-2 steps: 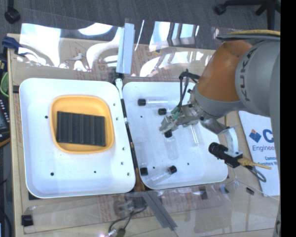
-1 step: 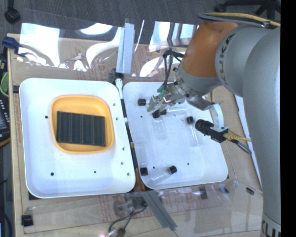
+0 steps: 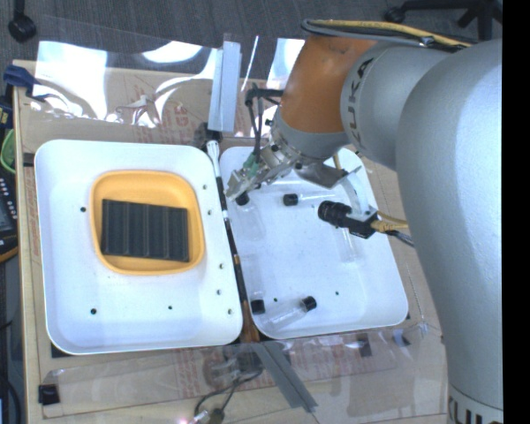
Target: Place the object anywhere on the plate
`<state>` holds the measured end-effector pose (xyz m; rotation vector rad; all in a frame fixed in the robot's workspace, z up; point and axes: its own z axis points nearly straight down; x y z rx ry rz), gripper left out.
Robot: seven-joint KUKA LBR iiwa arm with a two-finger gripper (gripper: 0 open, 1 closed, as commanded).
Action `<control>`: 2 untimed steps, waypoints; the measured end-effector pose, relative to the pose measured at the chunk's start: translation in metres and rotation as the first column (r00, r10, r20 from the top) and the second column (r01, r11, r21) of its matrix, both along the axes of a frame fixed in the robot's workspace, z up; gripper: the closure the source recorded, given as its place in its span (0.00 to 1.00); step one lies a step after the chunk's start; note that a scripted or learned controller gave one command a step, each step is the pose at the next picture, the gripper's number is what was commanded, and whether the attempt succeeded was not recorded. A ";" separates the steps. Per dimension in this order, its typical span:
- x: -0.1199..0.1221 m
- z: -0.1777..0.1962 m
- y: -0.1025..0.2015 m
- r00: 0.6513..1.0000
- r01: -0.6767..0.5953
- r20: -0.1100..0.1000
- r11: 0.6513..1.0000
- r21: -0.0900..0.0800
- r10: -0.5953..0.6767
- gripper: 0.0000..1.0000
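I see the end effector [image 3: 240,184] low over the upper left corner of the right bin [image 3: 384,303], beside the divider; whether it is spread or pressed together I cannot tell. Well to its left, in the left bin [image 3: 57,299], sits the yellow plate [image 3: 106,188] carrying a dark ribbed block [image 3: 146,230]. Below and right of the end effector lie clear tubes with black caps [image 3: 287,307].

The plate [image 3: 146,223] sat centred in the left bin [image 3: 62,316]. In the right bin [image 3: 384,303], the gripper [image 3: 247,179] hung at ten o'clock, a clear tube [image 3: 287,310] at six.
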<state>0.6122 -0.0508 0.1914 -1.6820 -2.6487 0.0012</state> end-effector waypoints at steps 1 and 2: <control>0.019 0.013 0.025 0.998 -0.062 0.005 0.998 -0.001 0.062 1.00; 0.005 0.000 0.036 0.982 -0.190 0.000 0.982 0.000 0.190 1.00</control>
